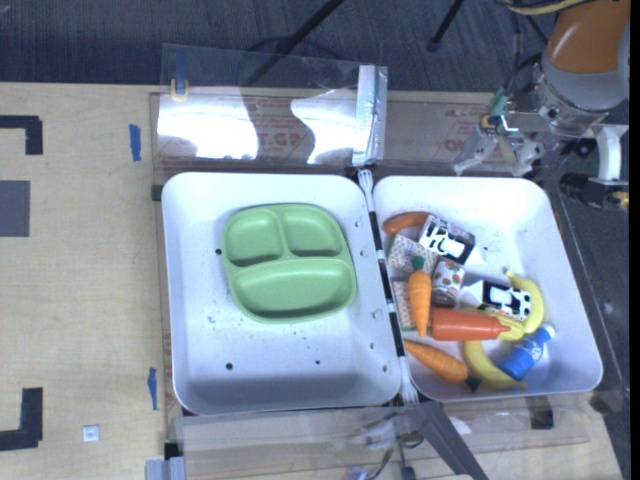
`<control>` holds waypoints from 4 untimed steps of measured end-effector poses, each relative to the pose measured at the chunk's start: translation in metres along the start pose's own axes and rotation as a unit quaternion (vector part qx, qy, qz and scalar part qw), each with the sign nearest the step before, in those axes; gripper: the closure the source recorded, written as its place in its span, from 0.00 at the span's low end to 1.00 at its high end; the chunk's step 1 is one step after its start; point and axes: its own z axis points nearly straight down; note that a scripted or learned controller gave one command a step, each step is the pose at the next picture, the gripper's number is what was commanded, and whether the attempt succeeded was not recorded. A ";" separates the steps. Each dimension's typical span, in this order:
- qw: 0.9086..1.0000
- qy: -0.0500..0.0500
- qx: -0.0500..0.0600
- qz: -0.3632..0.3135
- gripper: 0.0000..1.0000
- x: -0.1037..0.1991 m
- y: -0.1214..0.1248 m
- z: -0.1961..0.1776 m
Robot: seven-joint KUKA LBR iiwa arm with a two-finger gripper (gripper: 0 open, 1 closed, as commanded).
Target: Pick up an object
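Gripper above right bin's far rim, fingers apart, holding nothing. Suggest descending onto the isolated carrot, jaws straddling its width.

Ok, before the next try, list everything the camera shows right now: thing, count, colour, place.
Bins: 2, white, side by side on the bench.
Divided plate: 1, green, middle of the left bin.
Carrots: about 3, orange, right bin's left side.
Banana: 1, yellow, right bin's front right.
Bottle: 1, blue, beside the banana.
Black-and-white toys: 2, right bin.
Small boxes: patterned, count unclear, under the carrots.
Gripper: 1, metallic, above the right bin's far edge.
Arm: 1, grey and orange, upper right.
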 end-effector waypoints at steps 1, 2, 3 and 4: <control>0.995 0.000 0.000 -0.101 0.00 0.014 -0.081 0.091; 0.996 -0.001 -0.007 -0.093 0.00 -0.016 -0.060 0.170; 0.996 0.000 -0.010 -0.092 1.00 -0.015 -0.058 0.159; 0.994 0.000 0.022 0.109 1.00 0.034 -0.014 0.090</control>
